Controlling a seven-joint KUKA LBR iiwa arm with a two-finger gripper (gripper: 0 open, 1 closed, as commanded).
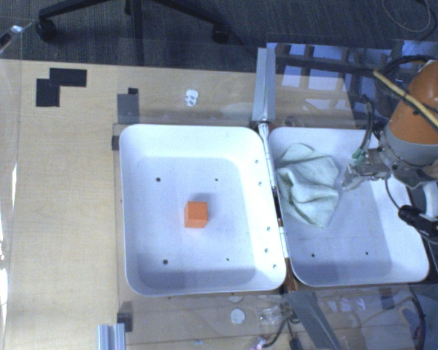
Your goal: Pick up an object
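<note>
in the right-hand bin [394,265], a crumpled pale green cloth [309,187] lies in soft folds at centre right of the frame, its right edge touching the gripper [352,175] of the grey arm reaching in low, while a small orange cube [196,214] sits in the smooth left-hand bin [150,268]

A black office chair base [135,6] stands beyond the wooden bench [51,217].

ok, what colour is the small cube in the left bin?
Orange. The small orange cube lies near the middle of the left white bin, clearest in the camera view.
</note>
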